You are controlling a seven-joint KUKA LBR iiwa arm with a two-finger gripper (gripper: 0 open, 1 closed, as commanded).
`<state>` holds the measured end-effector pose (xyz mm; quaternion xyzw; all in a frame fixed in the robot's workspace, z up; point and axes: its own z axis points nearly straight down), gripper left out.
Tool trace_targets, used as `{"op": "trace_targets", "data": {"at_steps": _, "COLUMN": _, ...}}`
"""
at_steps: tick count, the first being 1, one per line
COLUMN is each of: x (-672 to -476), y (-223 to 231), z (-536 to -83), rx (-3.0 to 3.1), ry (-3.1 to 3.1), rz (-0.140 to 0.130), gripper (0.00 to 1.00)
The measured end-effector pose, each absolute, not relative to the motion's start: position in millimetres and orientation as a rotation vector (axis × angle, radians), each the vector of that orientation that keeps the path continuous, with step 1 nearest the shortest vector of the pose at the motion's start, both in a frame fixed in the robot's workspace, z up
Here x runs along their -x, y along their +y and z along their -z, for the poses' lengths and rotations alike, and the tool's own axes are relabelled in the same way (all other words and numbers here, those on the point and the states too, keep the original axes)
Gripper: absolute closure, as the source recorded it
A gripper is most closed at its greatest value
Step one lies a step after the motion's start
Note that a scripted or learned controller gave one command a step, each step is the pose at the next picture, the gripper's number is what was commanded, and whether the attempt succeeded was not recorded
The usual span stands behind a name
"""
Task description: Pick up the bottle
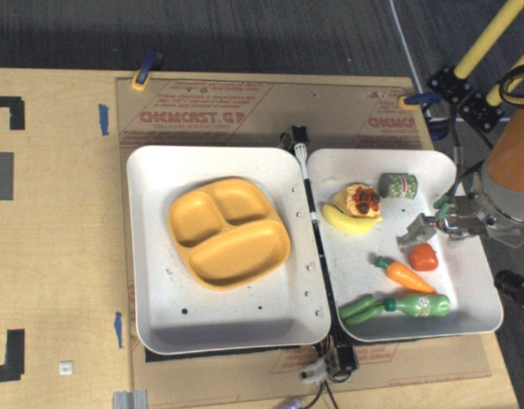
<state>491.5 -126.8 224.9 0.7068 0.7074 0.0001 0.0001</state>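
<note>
The bottle (422,306) is green with a pale label and lies on its side near the front edge of the right bin (481,281). My gripper (417,231) reaches in from the right and hangs over the middle of that bin, just above a red tomato (424,258). The bottle lies well in front of the gripper, apart from it, with an orange carrot (405,275) between them.
Left of the bottle, and touching it, lies a green vegetable (360,310). A banana (348,221), a small toy dish of food (362,199) and a green can (398,185) lie at the back of the right bin. The left bin (151,254) holds a yellow divided plate (229,230).
</note>
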Motion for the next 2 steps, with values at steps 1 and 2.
{"op": "trace_targets", "data": {"at_steps": 1, "x": -492.3, "y": -127, "z": -235, "rx": -2.219, "ry": 2.222, "rz": -0.002, "gripper": 1.00}}
{"op": "trace_targets", "data": {"at_steps": 2, "x": -492.0, "y": -132, "z": -189, "rx": -1.718, "ry": 2.632, "rz": 0.000, "gripper": 1.00}}
